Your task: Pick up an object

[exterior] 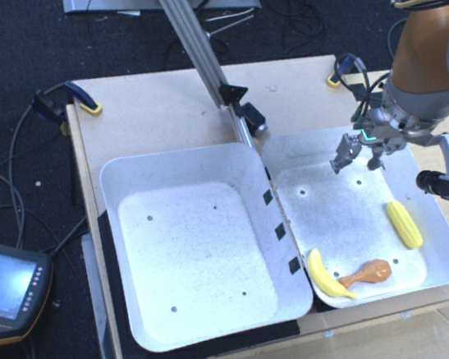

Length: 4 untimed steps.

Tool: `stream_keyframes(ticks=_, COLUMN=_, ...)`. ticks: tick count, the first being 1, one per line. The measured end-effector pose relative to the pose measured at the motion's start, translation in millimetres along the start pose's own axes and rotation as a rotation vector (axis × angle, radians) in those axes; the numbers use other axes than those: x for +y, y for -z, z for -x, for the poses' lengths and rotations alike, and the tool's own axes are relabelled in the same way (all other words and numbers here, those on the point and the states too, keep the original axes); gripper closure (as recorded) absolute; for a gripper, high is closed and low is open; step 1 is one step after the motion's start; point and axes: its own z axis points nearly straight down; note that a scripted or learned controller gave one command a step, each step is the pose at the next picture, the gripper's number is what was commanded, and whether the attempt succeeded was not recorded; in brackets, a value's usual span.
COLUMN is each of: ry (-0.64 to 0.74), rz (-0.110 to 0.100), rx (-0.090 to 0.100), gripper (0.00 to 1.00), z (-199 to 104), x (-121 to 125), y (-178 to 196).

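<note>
The gripper (pixel 357 152) hangs over the far part of the right bin (pixel 327 201), w/ nothing between its fingers; they look spread apart, released, though the tips are dark and small so this is approx.

Three candidates lie in the right bin, all toward its near side, i.e. down the view from the gripper. The corn cob (pixel 404 224) is the nearest: it lies near the bin's right wall, below and slightly right of the gripper, long axis running roughly far-to-near w/ a slight tilt. The banana (pixel 325 275) sits at the near-left corner, against or just beside the wall by the divider, curved, long axis also roughly far-to-near. The drumstick-like orange-brown item (pixel 368 274) lies between them at the near edge, long axis roughly left-right; its thin end seems to touch or overlap the banana, can't tell which.

Judgement: corn is prob. the easiest pick, being closest and apart from the other two; the gripper would need to travel toward the near-right and close across the cob's short width. Its closeness to the wall could crowd one finger.

Left bin (pixel 192 245) holds nothing to pick. The surface (pixel 165 108) beyond carries a slanted metal post (pixel 197 41). The arm's wrist hardware partly hides the bin's far-right rim.
</note>
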Motion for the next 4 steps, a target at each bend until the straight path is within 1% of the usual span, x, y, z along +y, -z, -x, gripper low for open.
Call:
stream_keyframes(ticks=1, ry=0.000, rz=0.000, rx=0.000, gripper=0.00, z=0, x=0, y=0)
stream_keyframes(ticks=2, ry=0.000, rz=-0.006, rx=0.001, gripper=0.00, z=0, x=-2, y=-63)
stream_keyframes(ticks=3, ry=-0.001, rz=-0.006, rx=0.001, gripper=0.00, z=5, x=-5, y=-125)
stream_keyframes(ticks=4, ry=0.000, rz=-0.001, rx=0.000, gripper=0.00, z=5, x=-5, y=-129)
